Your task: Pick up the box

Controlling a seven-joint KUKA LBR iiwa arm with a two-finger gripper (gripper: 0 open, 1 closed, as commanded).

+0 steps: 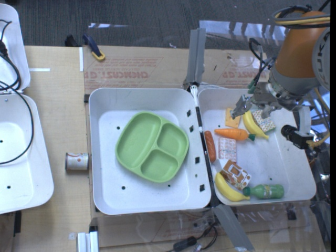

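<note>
Banana [229,188] and bottle [266,191] crowd the box [235,174]; its right side lies free

Grey arm [294,83], orange band, black cables looping over wrist.

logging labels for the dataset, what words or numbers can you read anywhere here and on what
Cardboard sheet behind the bins: large red print, seen upside down and mirrored, not surely readable.
Brown box: markings blurred.
Patterned packet: print too small.
Green bottle: label too small.
Small can: label unreadable.
</note>
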